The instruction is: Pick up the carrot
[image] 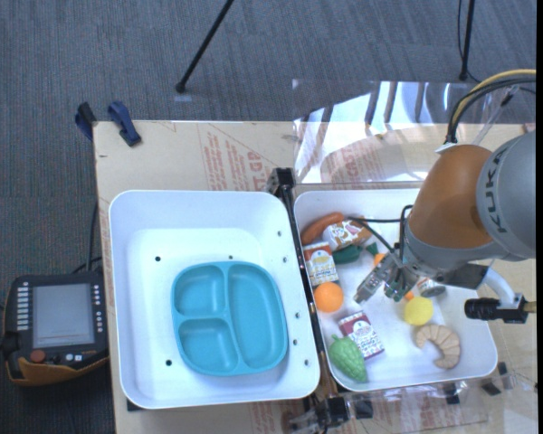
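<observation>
**Gripper low in the right bin, carrot at the far end**

The carrot (324,225) lies near the far-left corner of the right bin (478,358), partly under a small carton (345,234). The gripper (380,285) hangs over the middle of that bin — whether its fingers are spread or closed I cannot tell. Near it sit an orange (328,297), a lemon (418,310) and a croissant (439,344). The left bin (136,242) holds a blue divided plate (229,318).
</observation>
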Available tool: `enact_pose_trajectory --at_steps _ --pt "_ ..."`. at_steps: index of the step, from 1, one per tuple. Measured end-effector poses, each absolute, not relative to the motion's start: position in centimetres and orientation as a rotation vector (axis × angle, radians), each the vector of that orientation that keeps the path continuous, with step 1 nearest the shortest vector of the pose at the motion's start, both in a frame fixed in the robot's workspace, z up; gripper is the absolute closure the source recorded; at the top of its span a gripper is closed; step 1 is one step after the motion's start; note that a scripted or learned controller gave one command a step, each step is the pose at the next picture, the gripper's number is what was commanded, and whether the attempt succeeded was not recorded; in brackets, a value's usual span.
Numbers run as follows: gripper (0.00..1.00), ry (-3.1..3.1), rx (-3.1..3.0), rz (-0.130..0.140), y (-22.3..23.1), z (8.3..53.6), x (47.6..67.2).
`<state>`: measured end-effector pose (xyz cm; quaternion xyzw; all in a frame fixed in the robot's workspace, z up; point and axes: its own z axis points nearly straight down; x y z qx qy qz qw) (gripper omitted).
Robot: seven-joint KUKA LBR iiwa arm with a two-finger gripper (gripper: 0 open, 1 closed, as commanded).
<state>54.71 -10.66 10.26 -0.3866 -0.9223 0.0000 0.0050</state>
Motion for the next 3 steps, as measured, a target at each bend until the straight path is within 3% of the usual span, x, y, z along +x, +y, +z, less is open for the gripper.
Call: enact_pose_trajectory --at_steps 1,2,3 --pt "1.00 -3.038 -0.783 -0.001 -14.3 8.6 52.7" --pt "1.00 -2.846 -1.326 -0.001 -11.2 8.7 60.1" --pt "1.00 -3.056 -0.719 -0.001 -15.6 8.6 55.8"
